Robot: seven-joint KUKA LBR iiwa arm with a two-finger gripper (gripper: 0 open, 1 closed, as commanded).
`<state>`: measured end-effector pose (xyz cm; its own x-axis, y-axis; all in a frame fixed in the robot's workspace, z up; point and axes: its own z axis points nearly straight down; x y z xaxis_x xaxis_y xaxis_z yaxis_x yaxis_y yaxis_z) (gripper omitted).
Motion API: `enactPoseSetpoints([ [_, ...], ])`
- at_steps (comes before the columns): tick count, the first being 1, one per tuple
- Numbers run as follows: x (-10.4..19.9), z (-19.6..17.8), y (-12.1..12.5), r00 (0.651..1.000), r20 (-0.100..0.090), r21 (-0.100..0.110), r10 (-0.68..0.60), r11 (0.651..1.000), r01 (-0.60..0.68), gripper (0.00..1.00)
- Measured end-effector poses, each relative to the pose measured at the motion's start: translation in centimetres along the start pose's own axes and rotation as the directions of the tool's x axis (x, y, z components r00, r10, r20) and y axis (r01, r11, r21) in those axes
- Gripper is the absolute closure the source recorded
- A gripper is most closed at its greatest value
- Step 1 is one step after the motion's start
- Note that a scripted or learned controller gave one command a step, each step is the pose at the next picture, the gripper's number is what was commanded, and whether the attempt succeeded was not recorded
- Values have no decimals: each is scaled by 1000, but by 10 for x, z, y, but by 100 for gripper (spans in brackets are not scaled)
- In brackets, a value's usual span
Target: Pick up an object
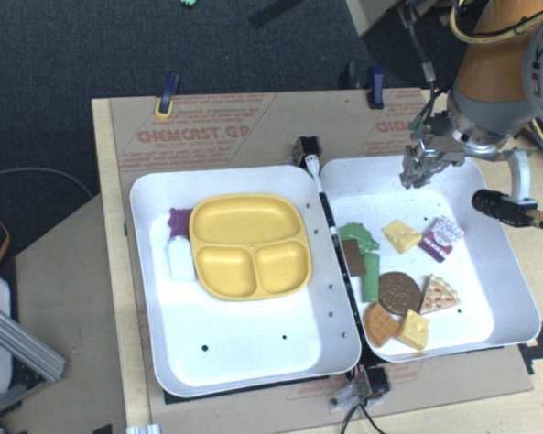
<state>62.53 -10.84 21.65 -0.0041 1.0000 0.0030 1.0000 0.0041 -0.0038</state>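
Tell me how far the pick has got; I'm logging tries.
Done: nothing lifted; the cheese wedge, purple packet, cookie and pizza slice lie in the right bin. In hand: the gripper hangs over that bin's far edge. Left: descend, grasp, lift.

A: Light is even and fairly bright, from overhead; the white bins (169, 346) look nearly washed out.

B: Shadows?

A: Soft and short, a faint one beside the yellow tray (250, 243). The dark floor (42, 69) stays dim.

B: Sharpness?

A: Slightly soft overall and grainy; small details look smeared.
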Motion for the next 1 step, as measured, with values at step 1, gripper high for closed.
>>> enactPoseSetpoints([
  [1, 56, -7, -13, 1000, 0, -1, -2, 1000, 2, 100],
])
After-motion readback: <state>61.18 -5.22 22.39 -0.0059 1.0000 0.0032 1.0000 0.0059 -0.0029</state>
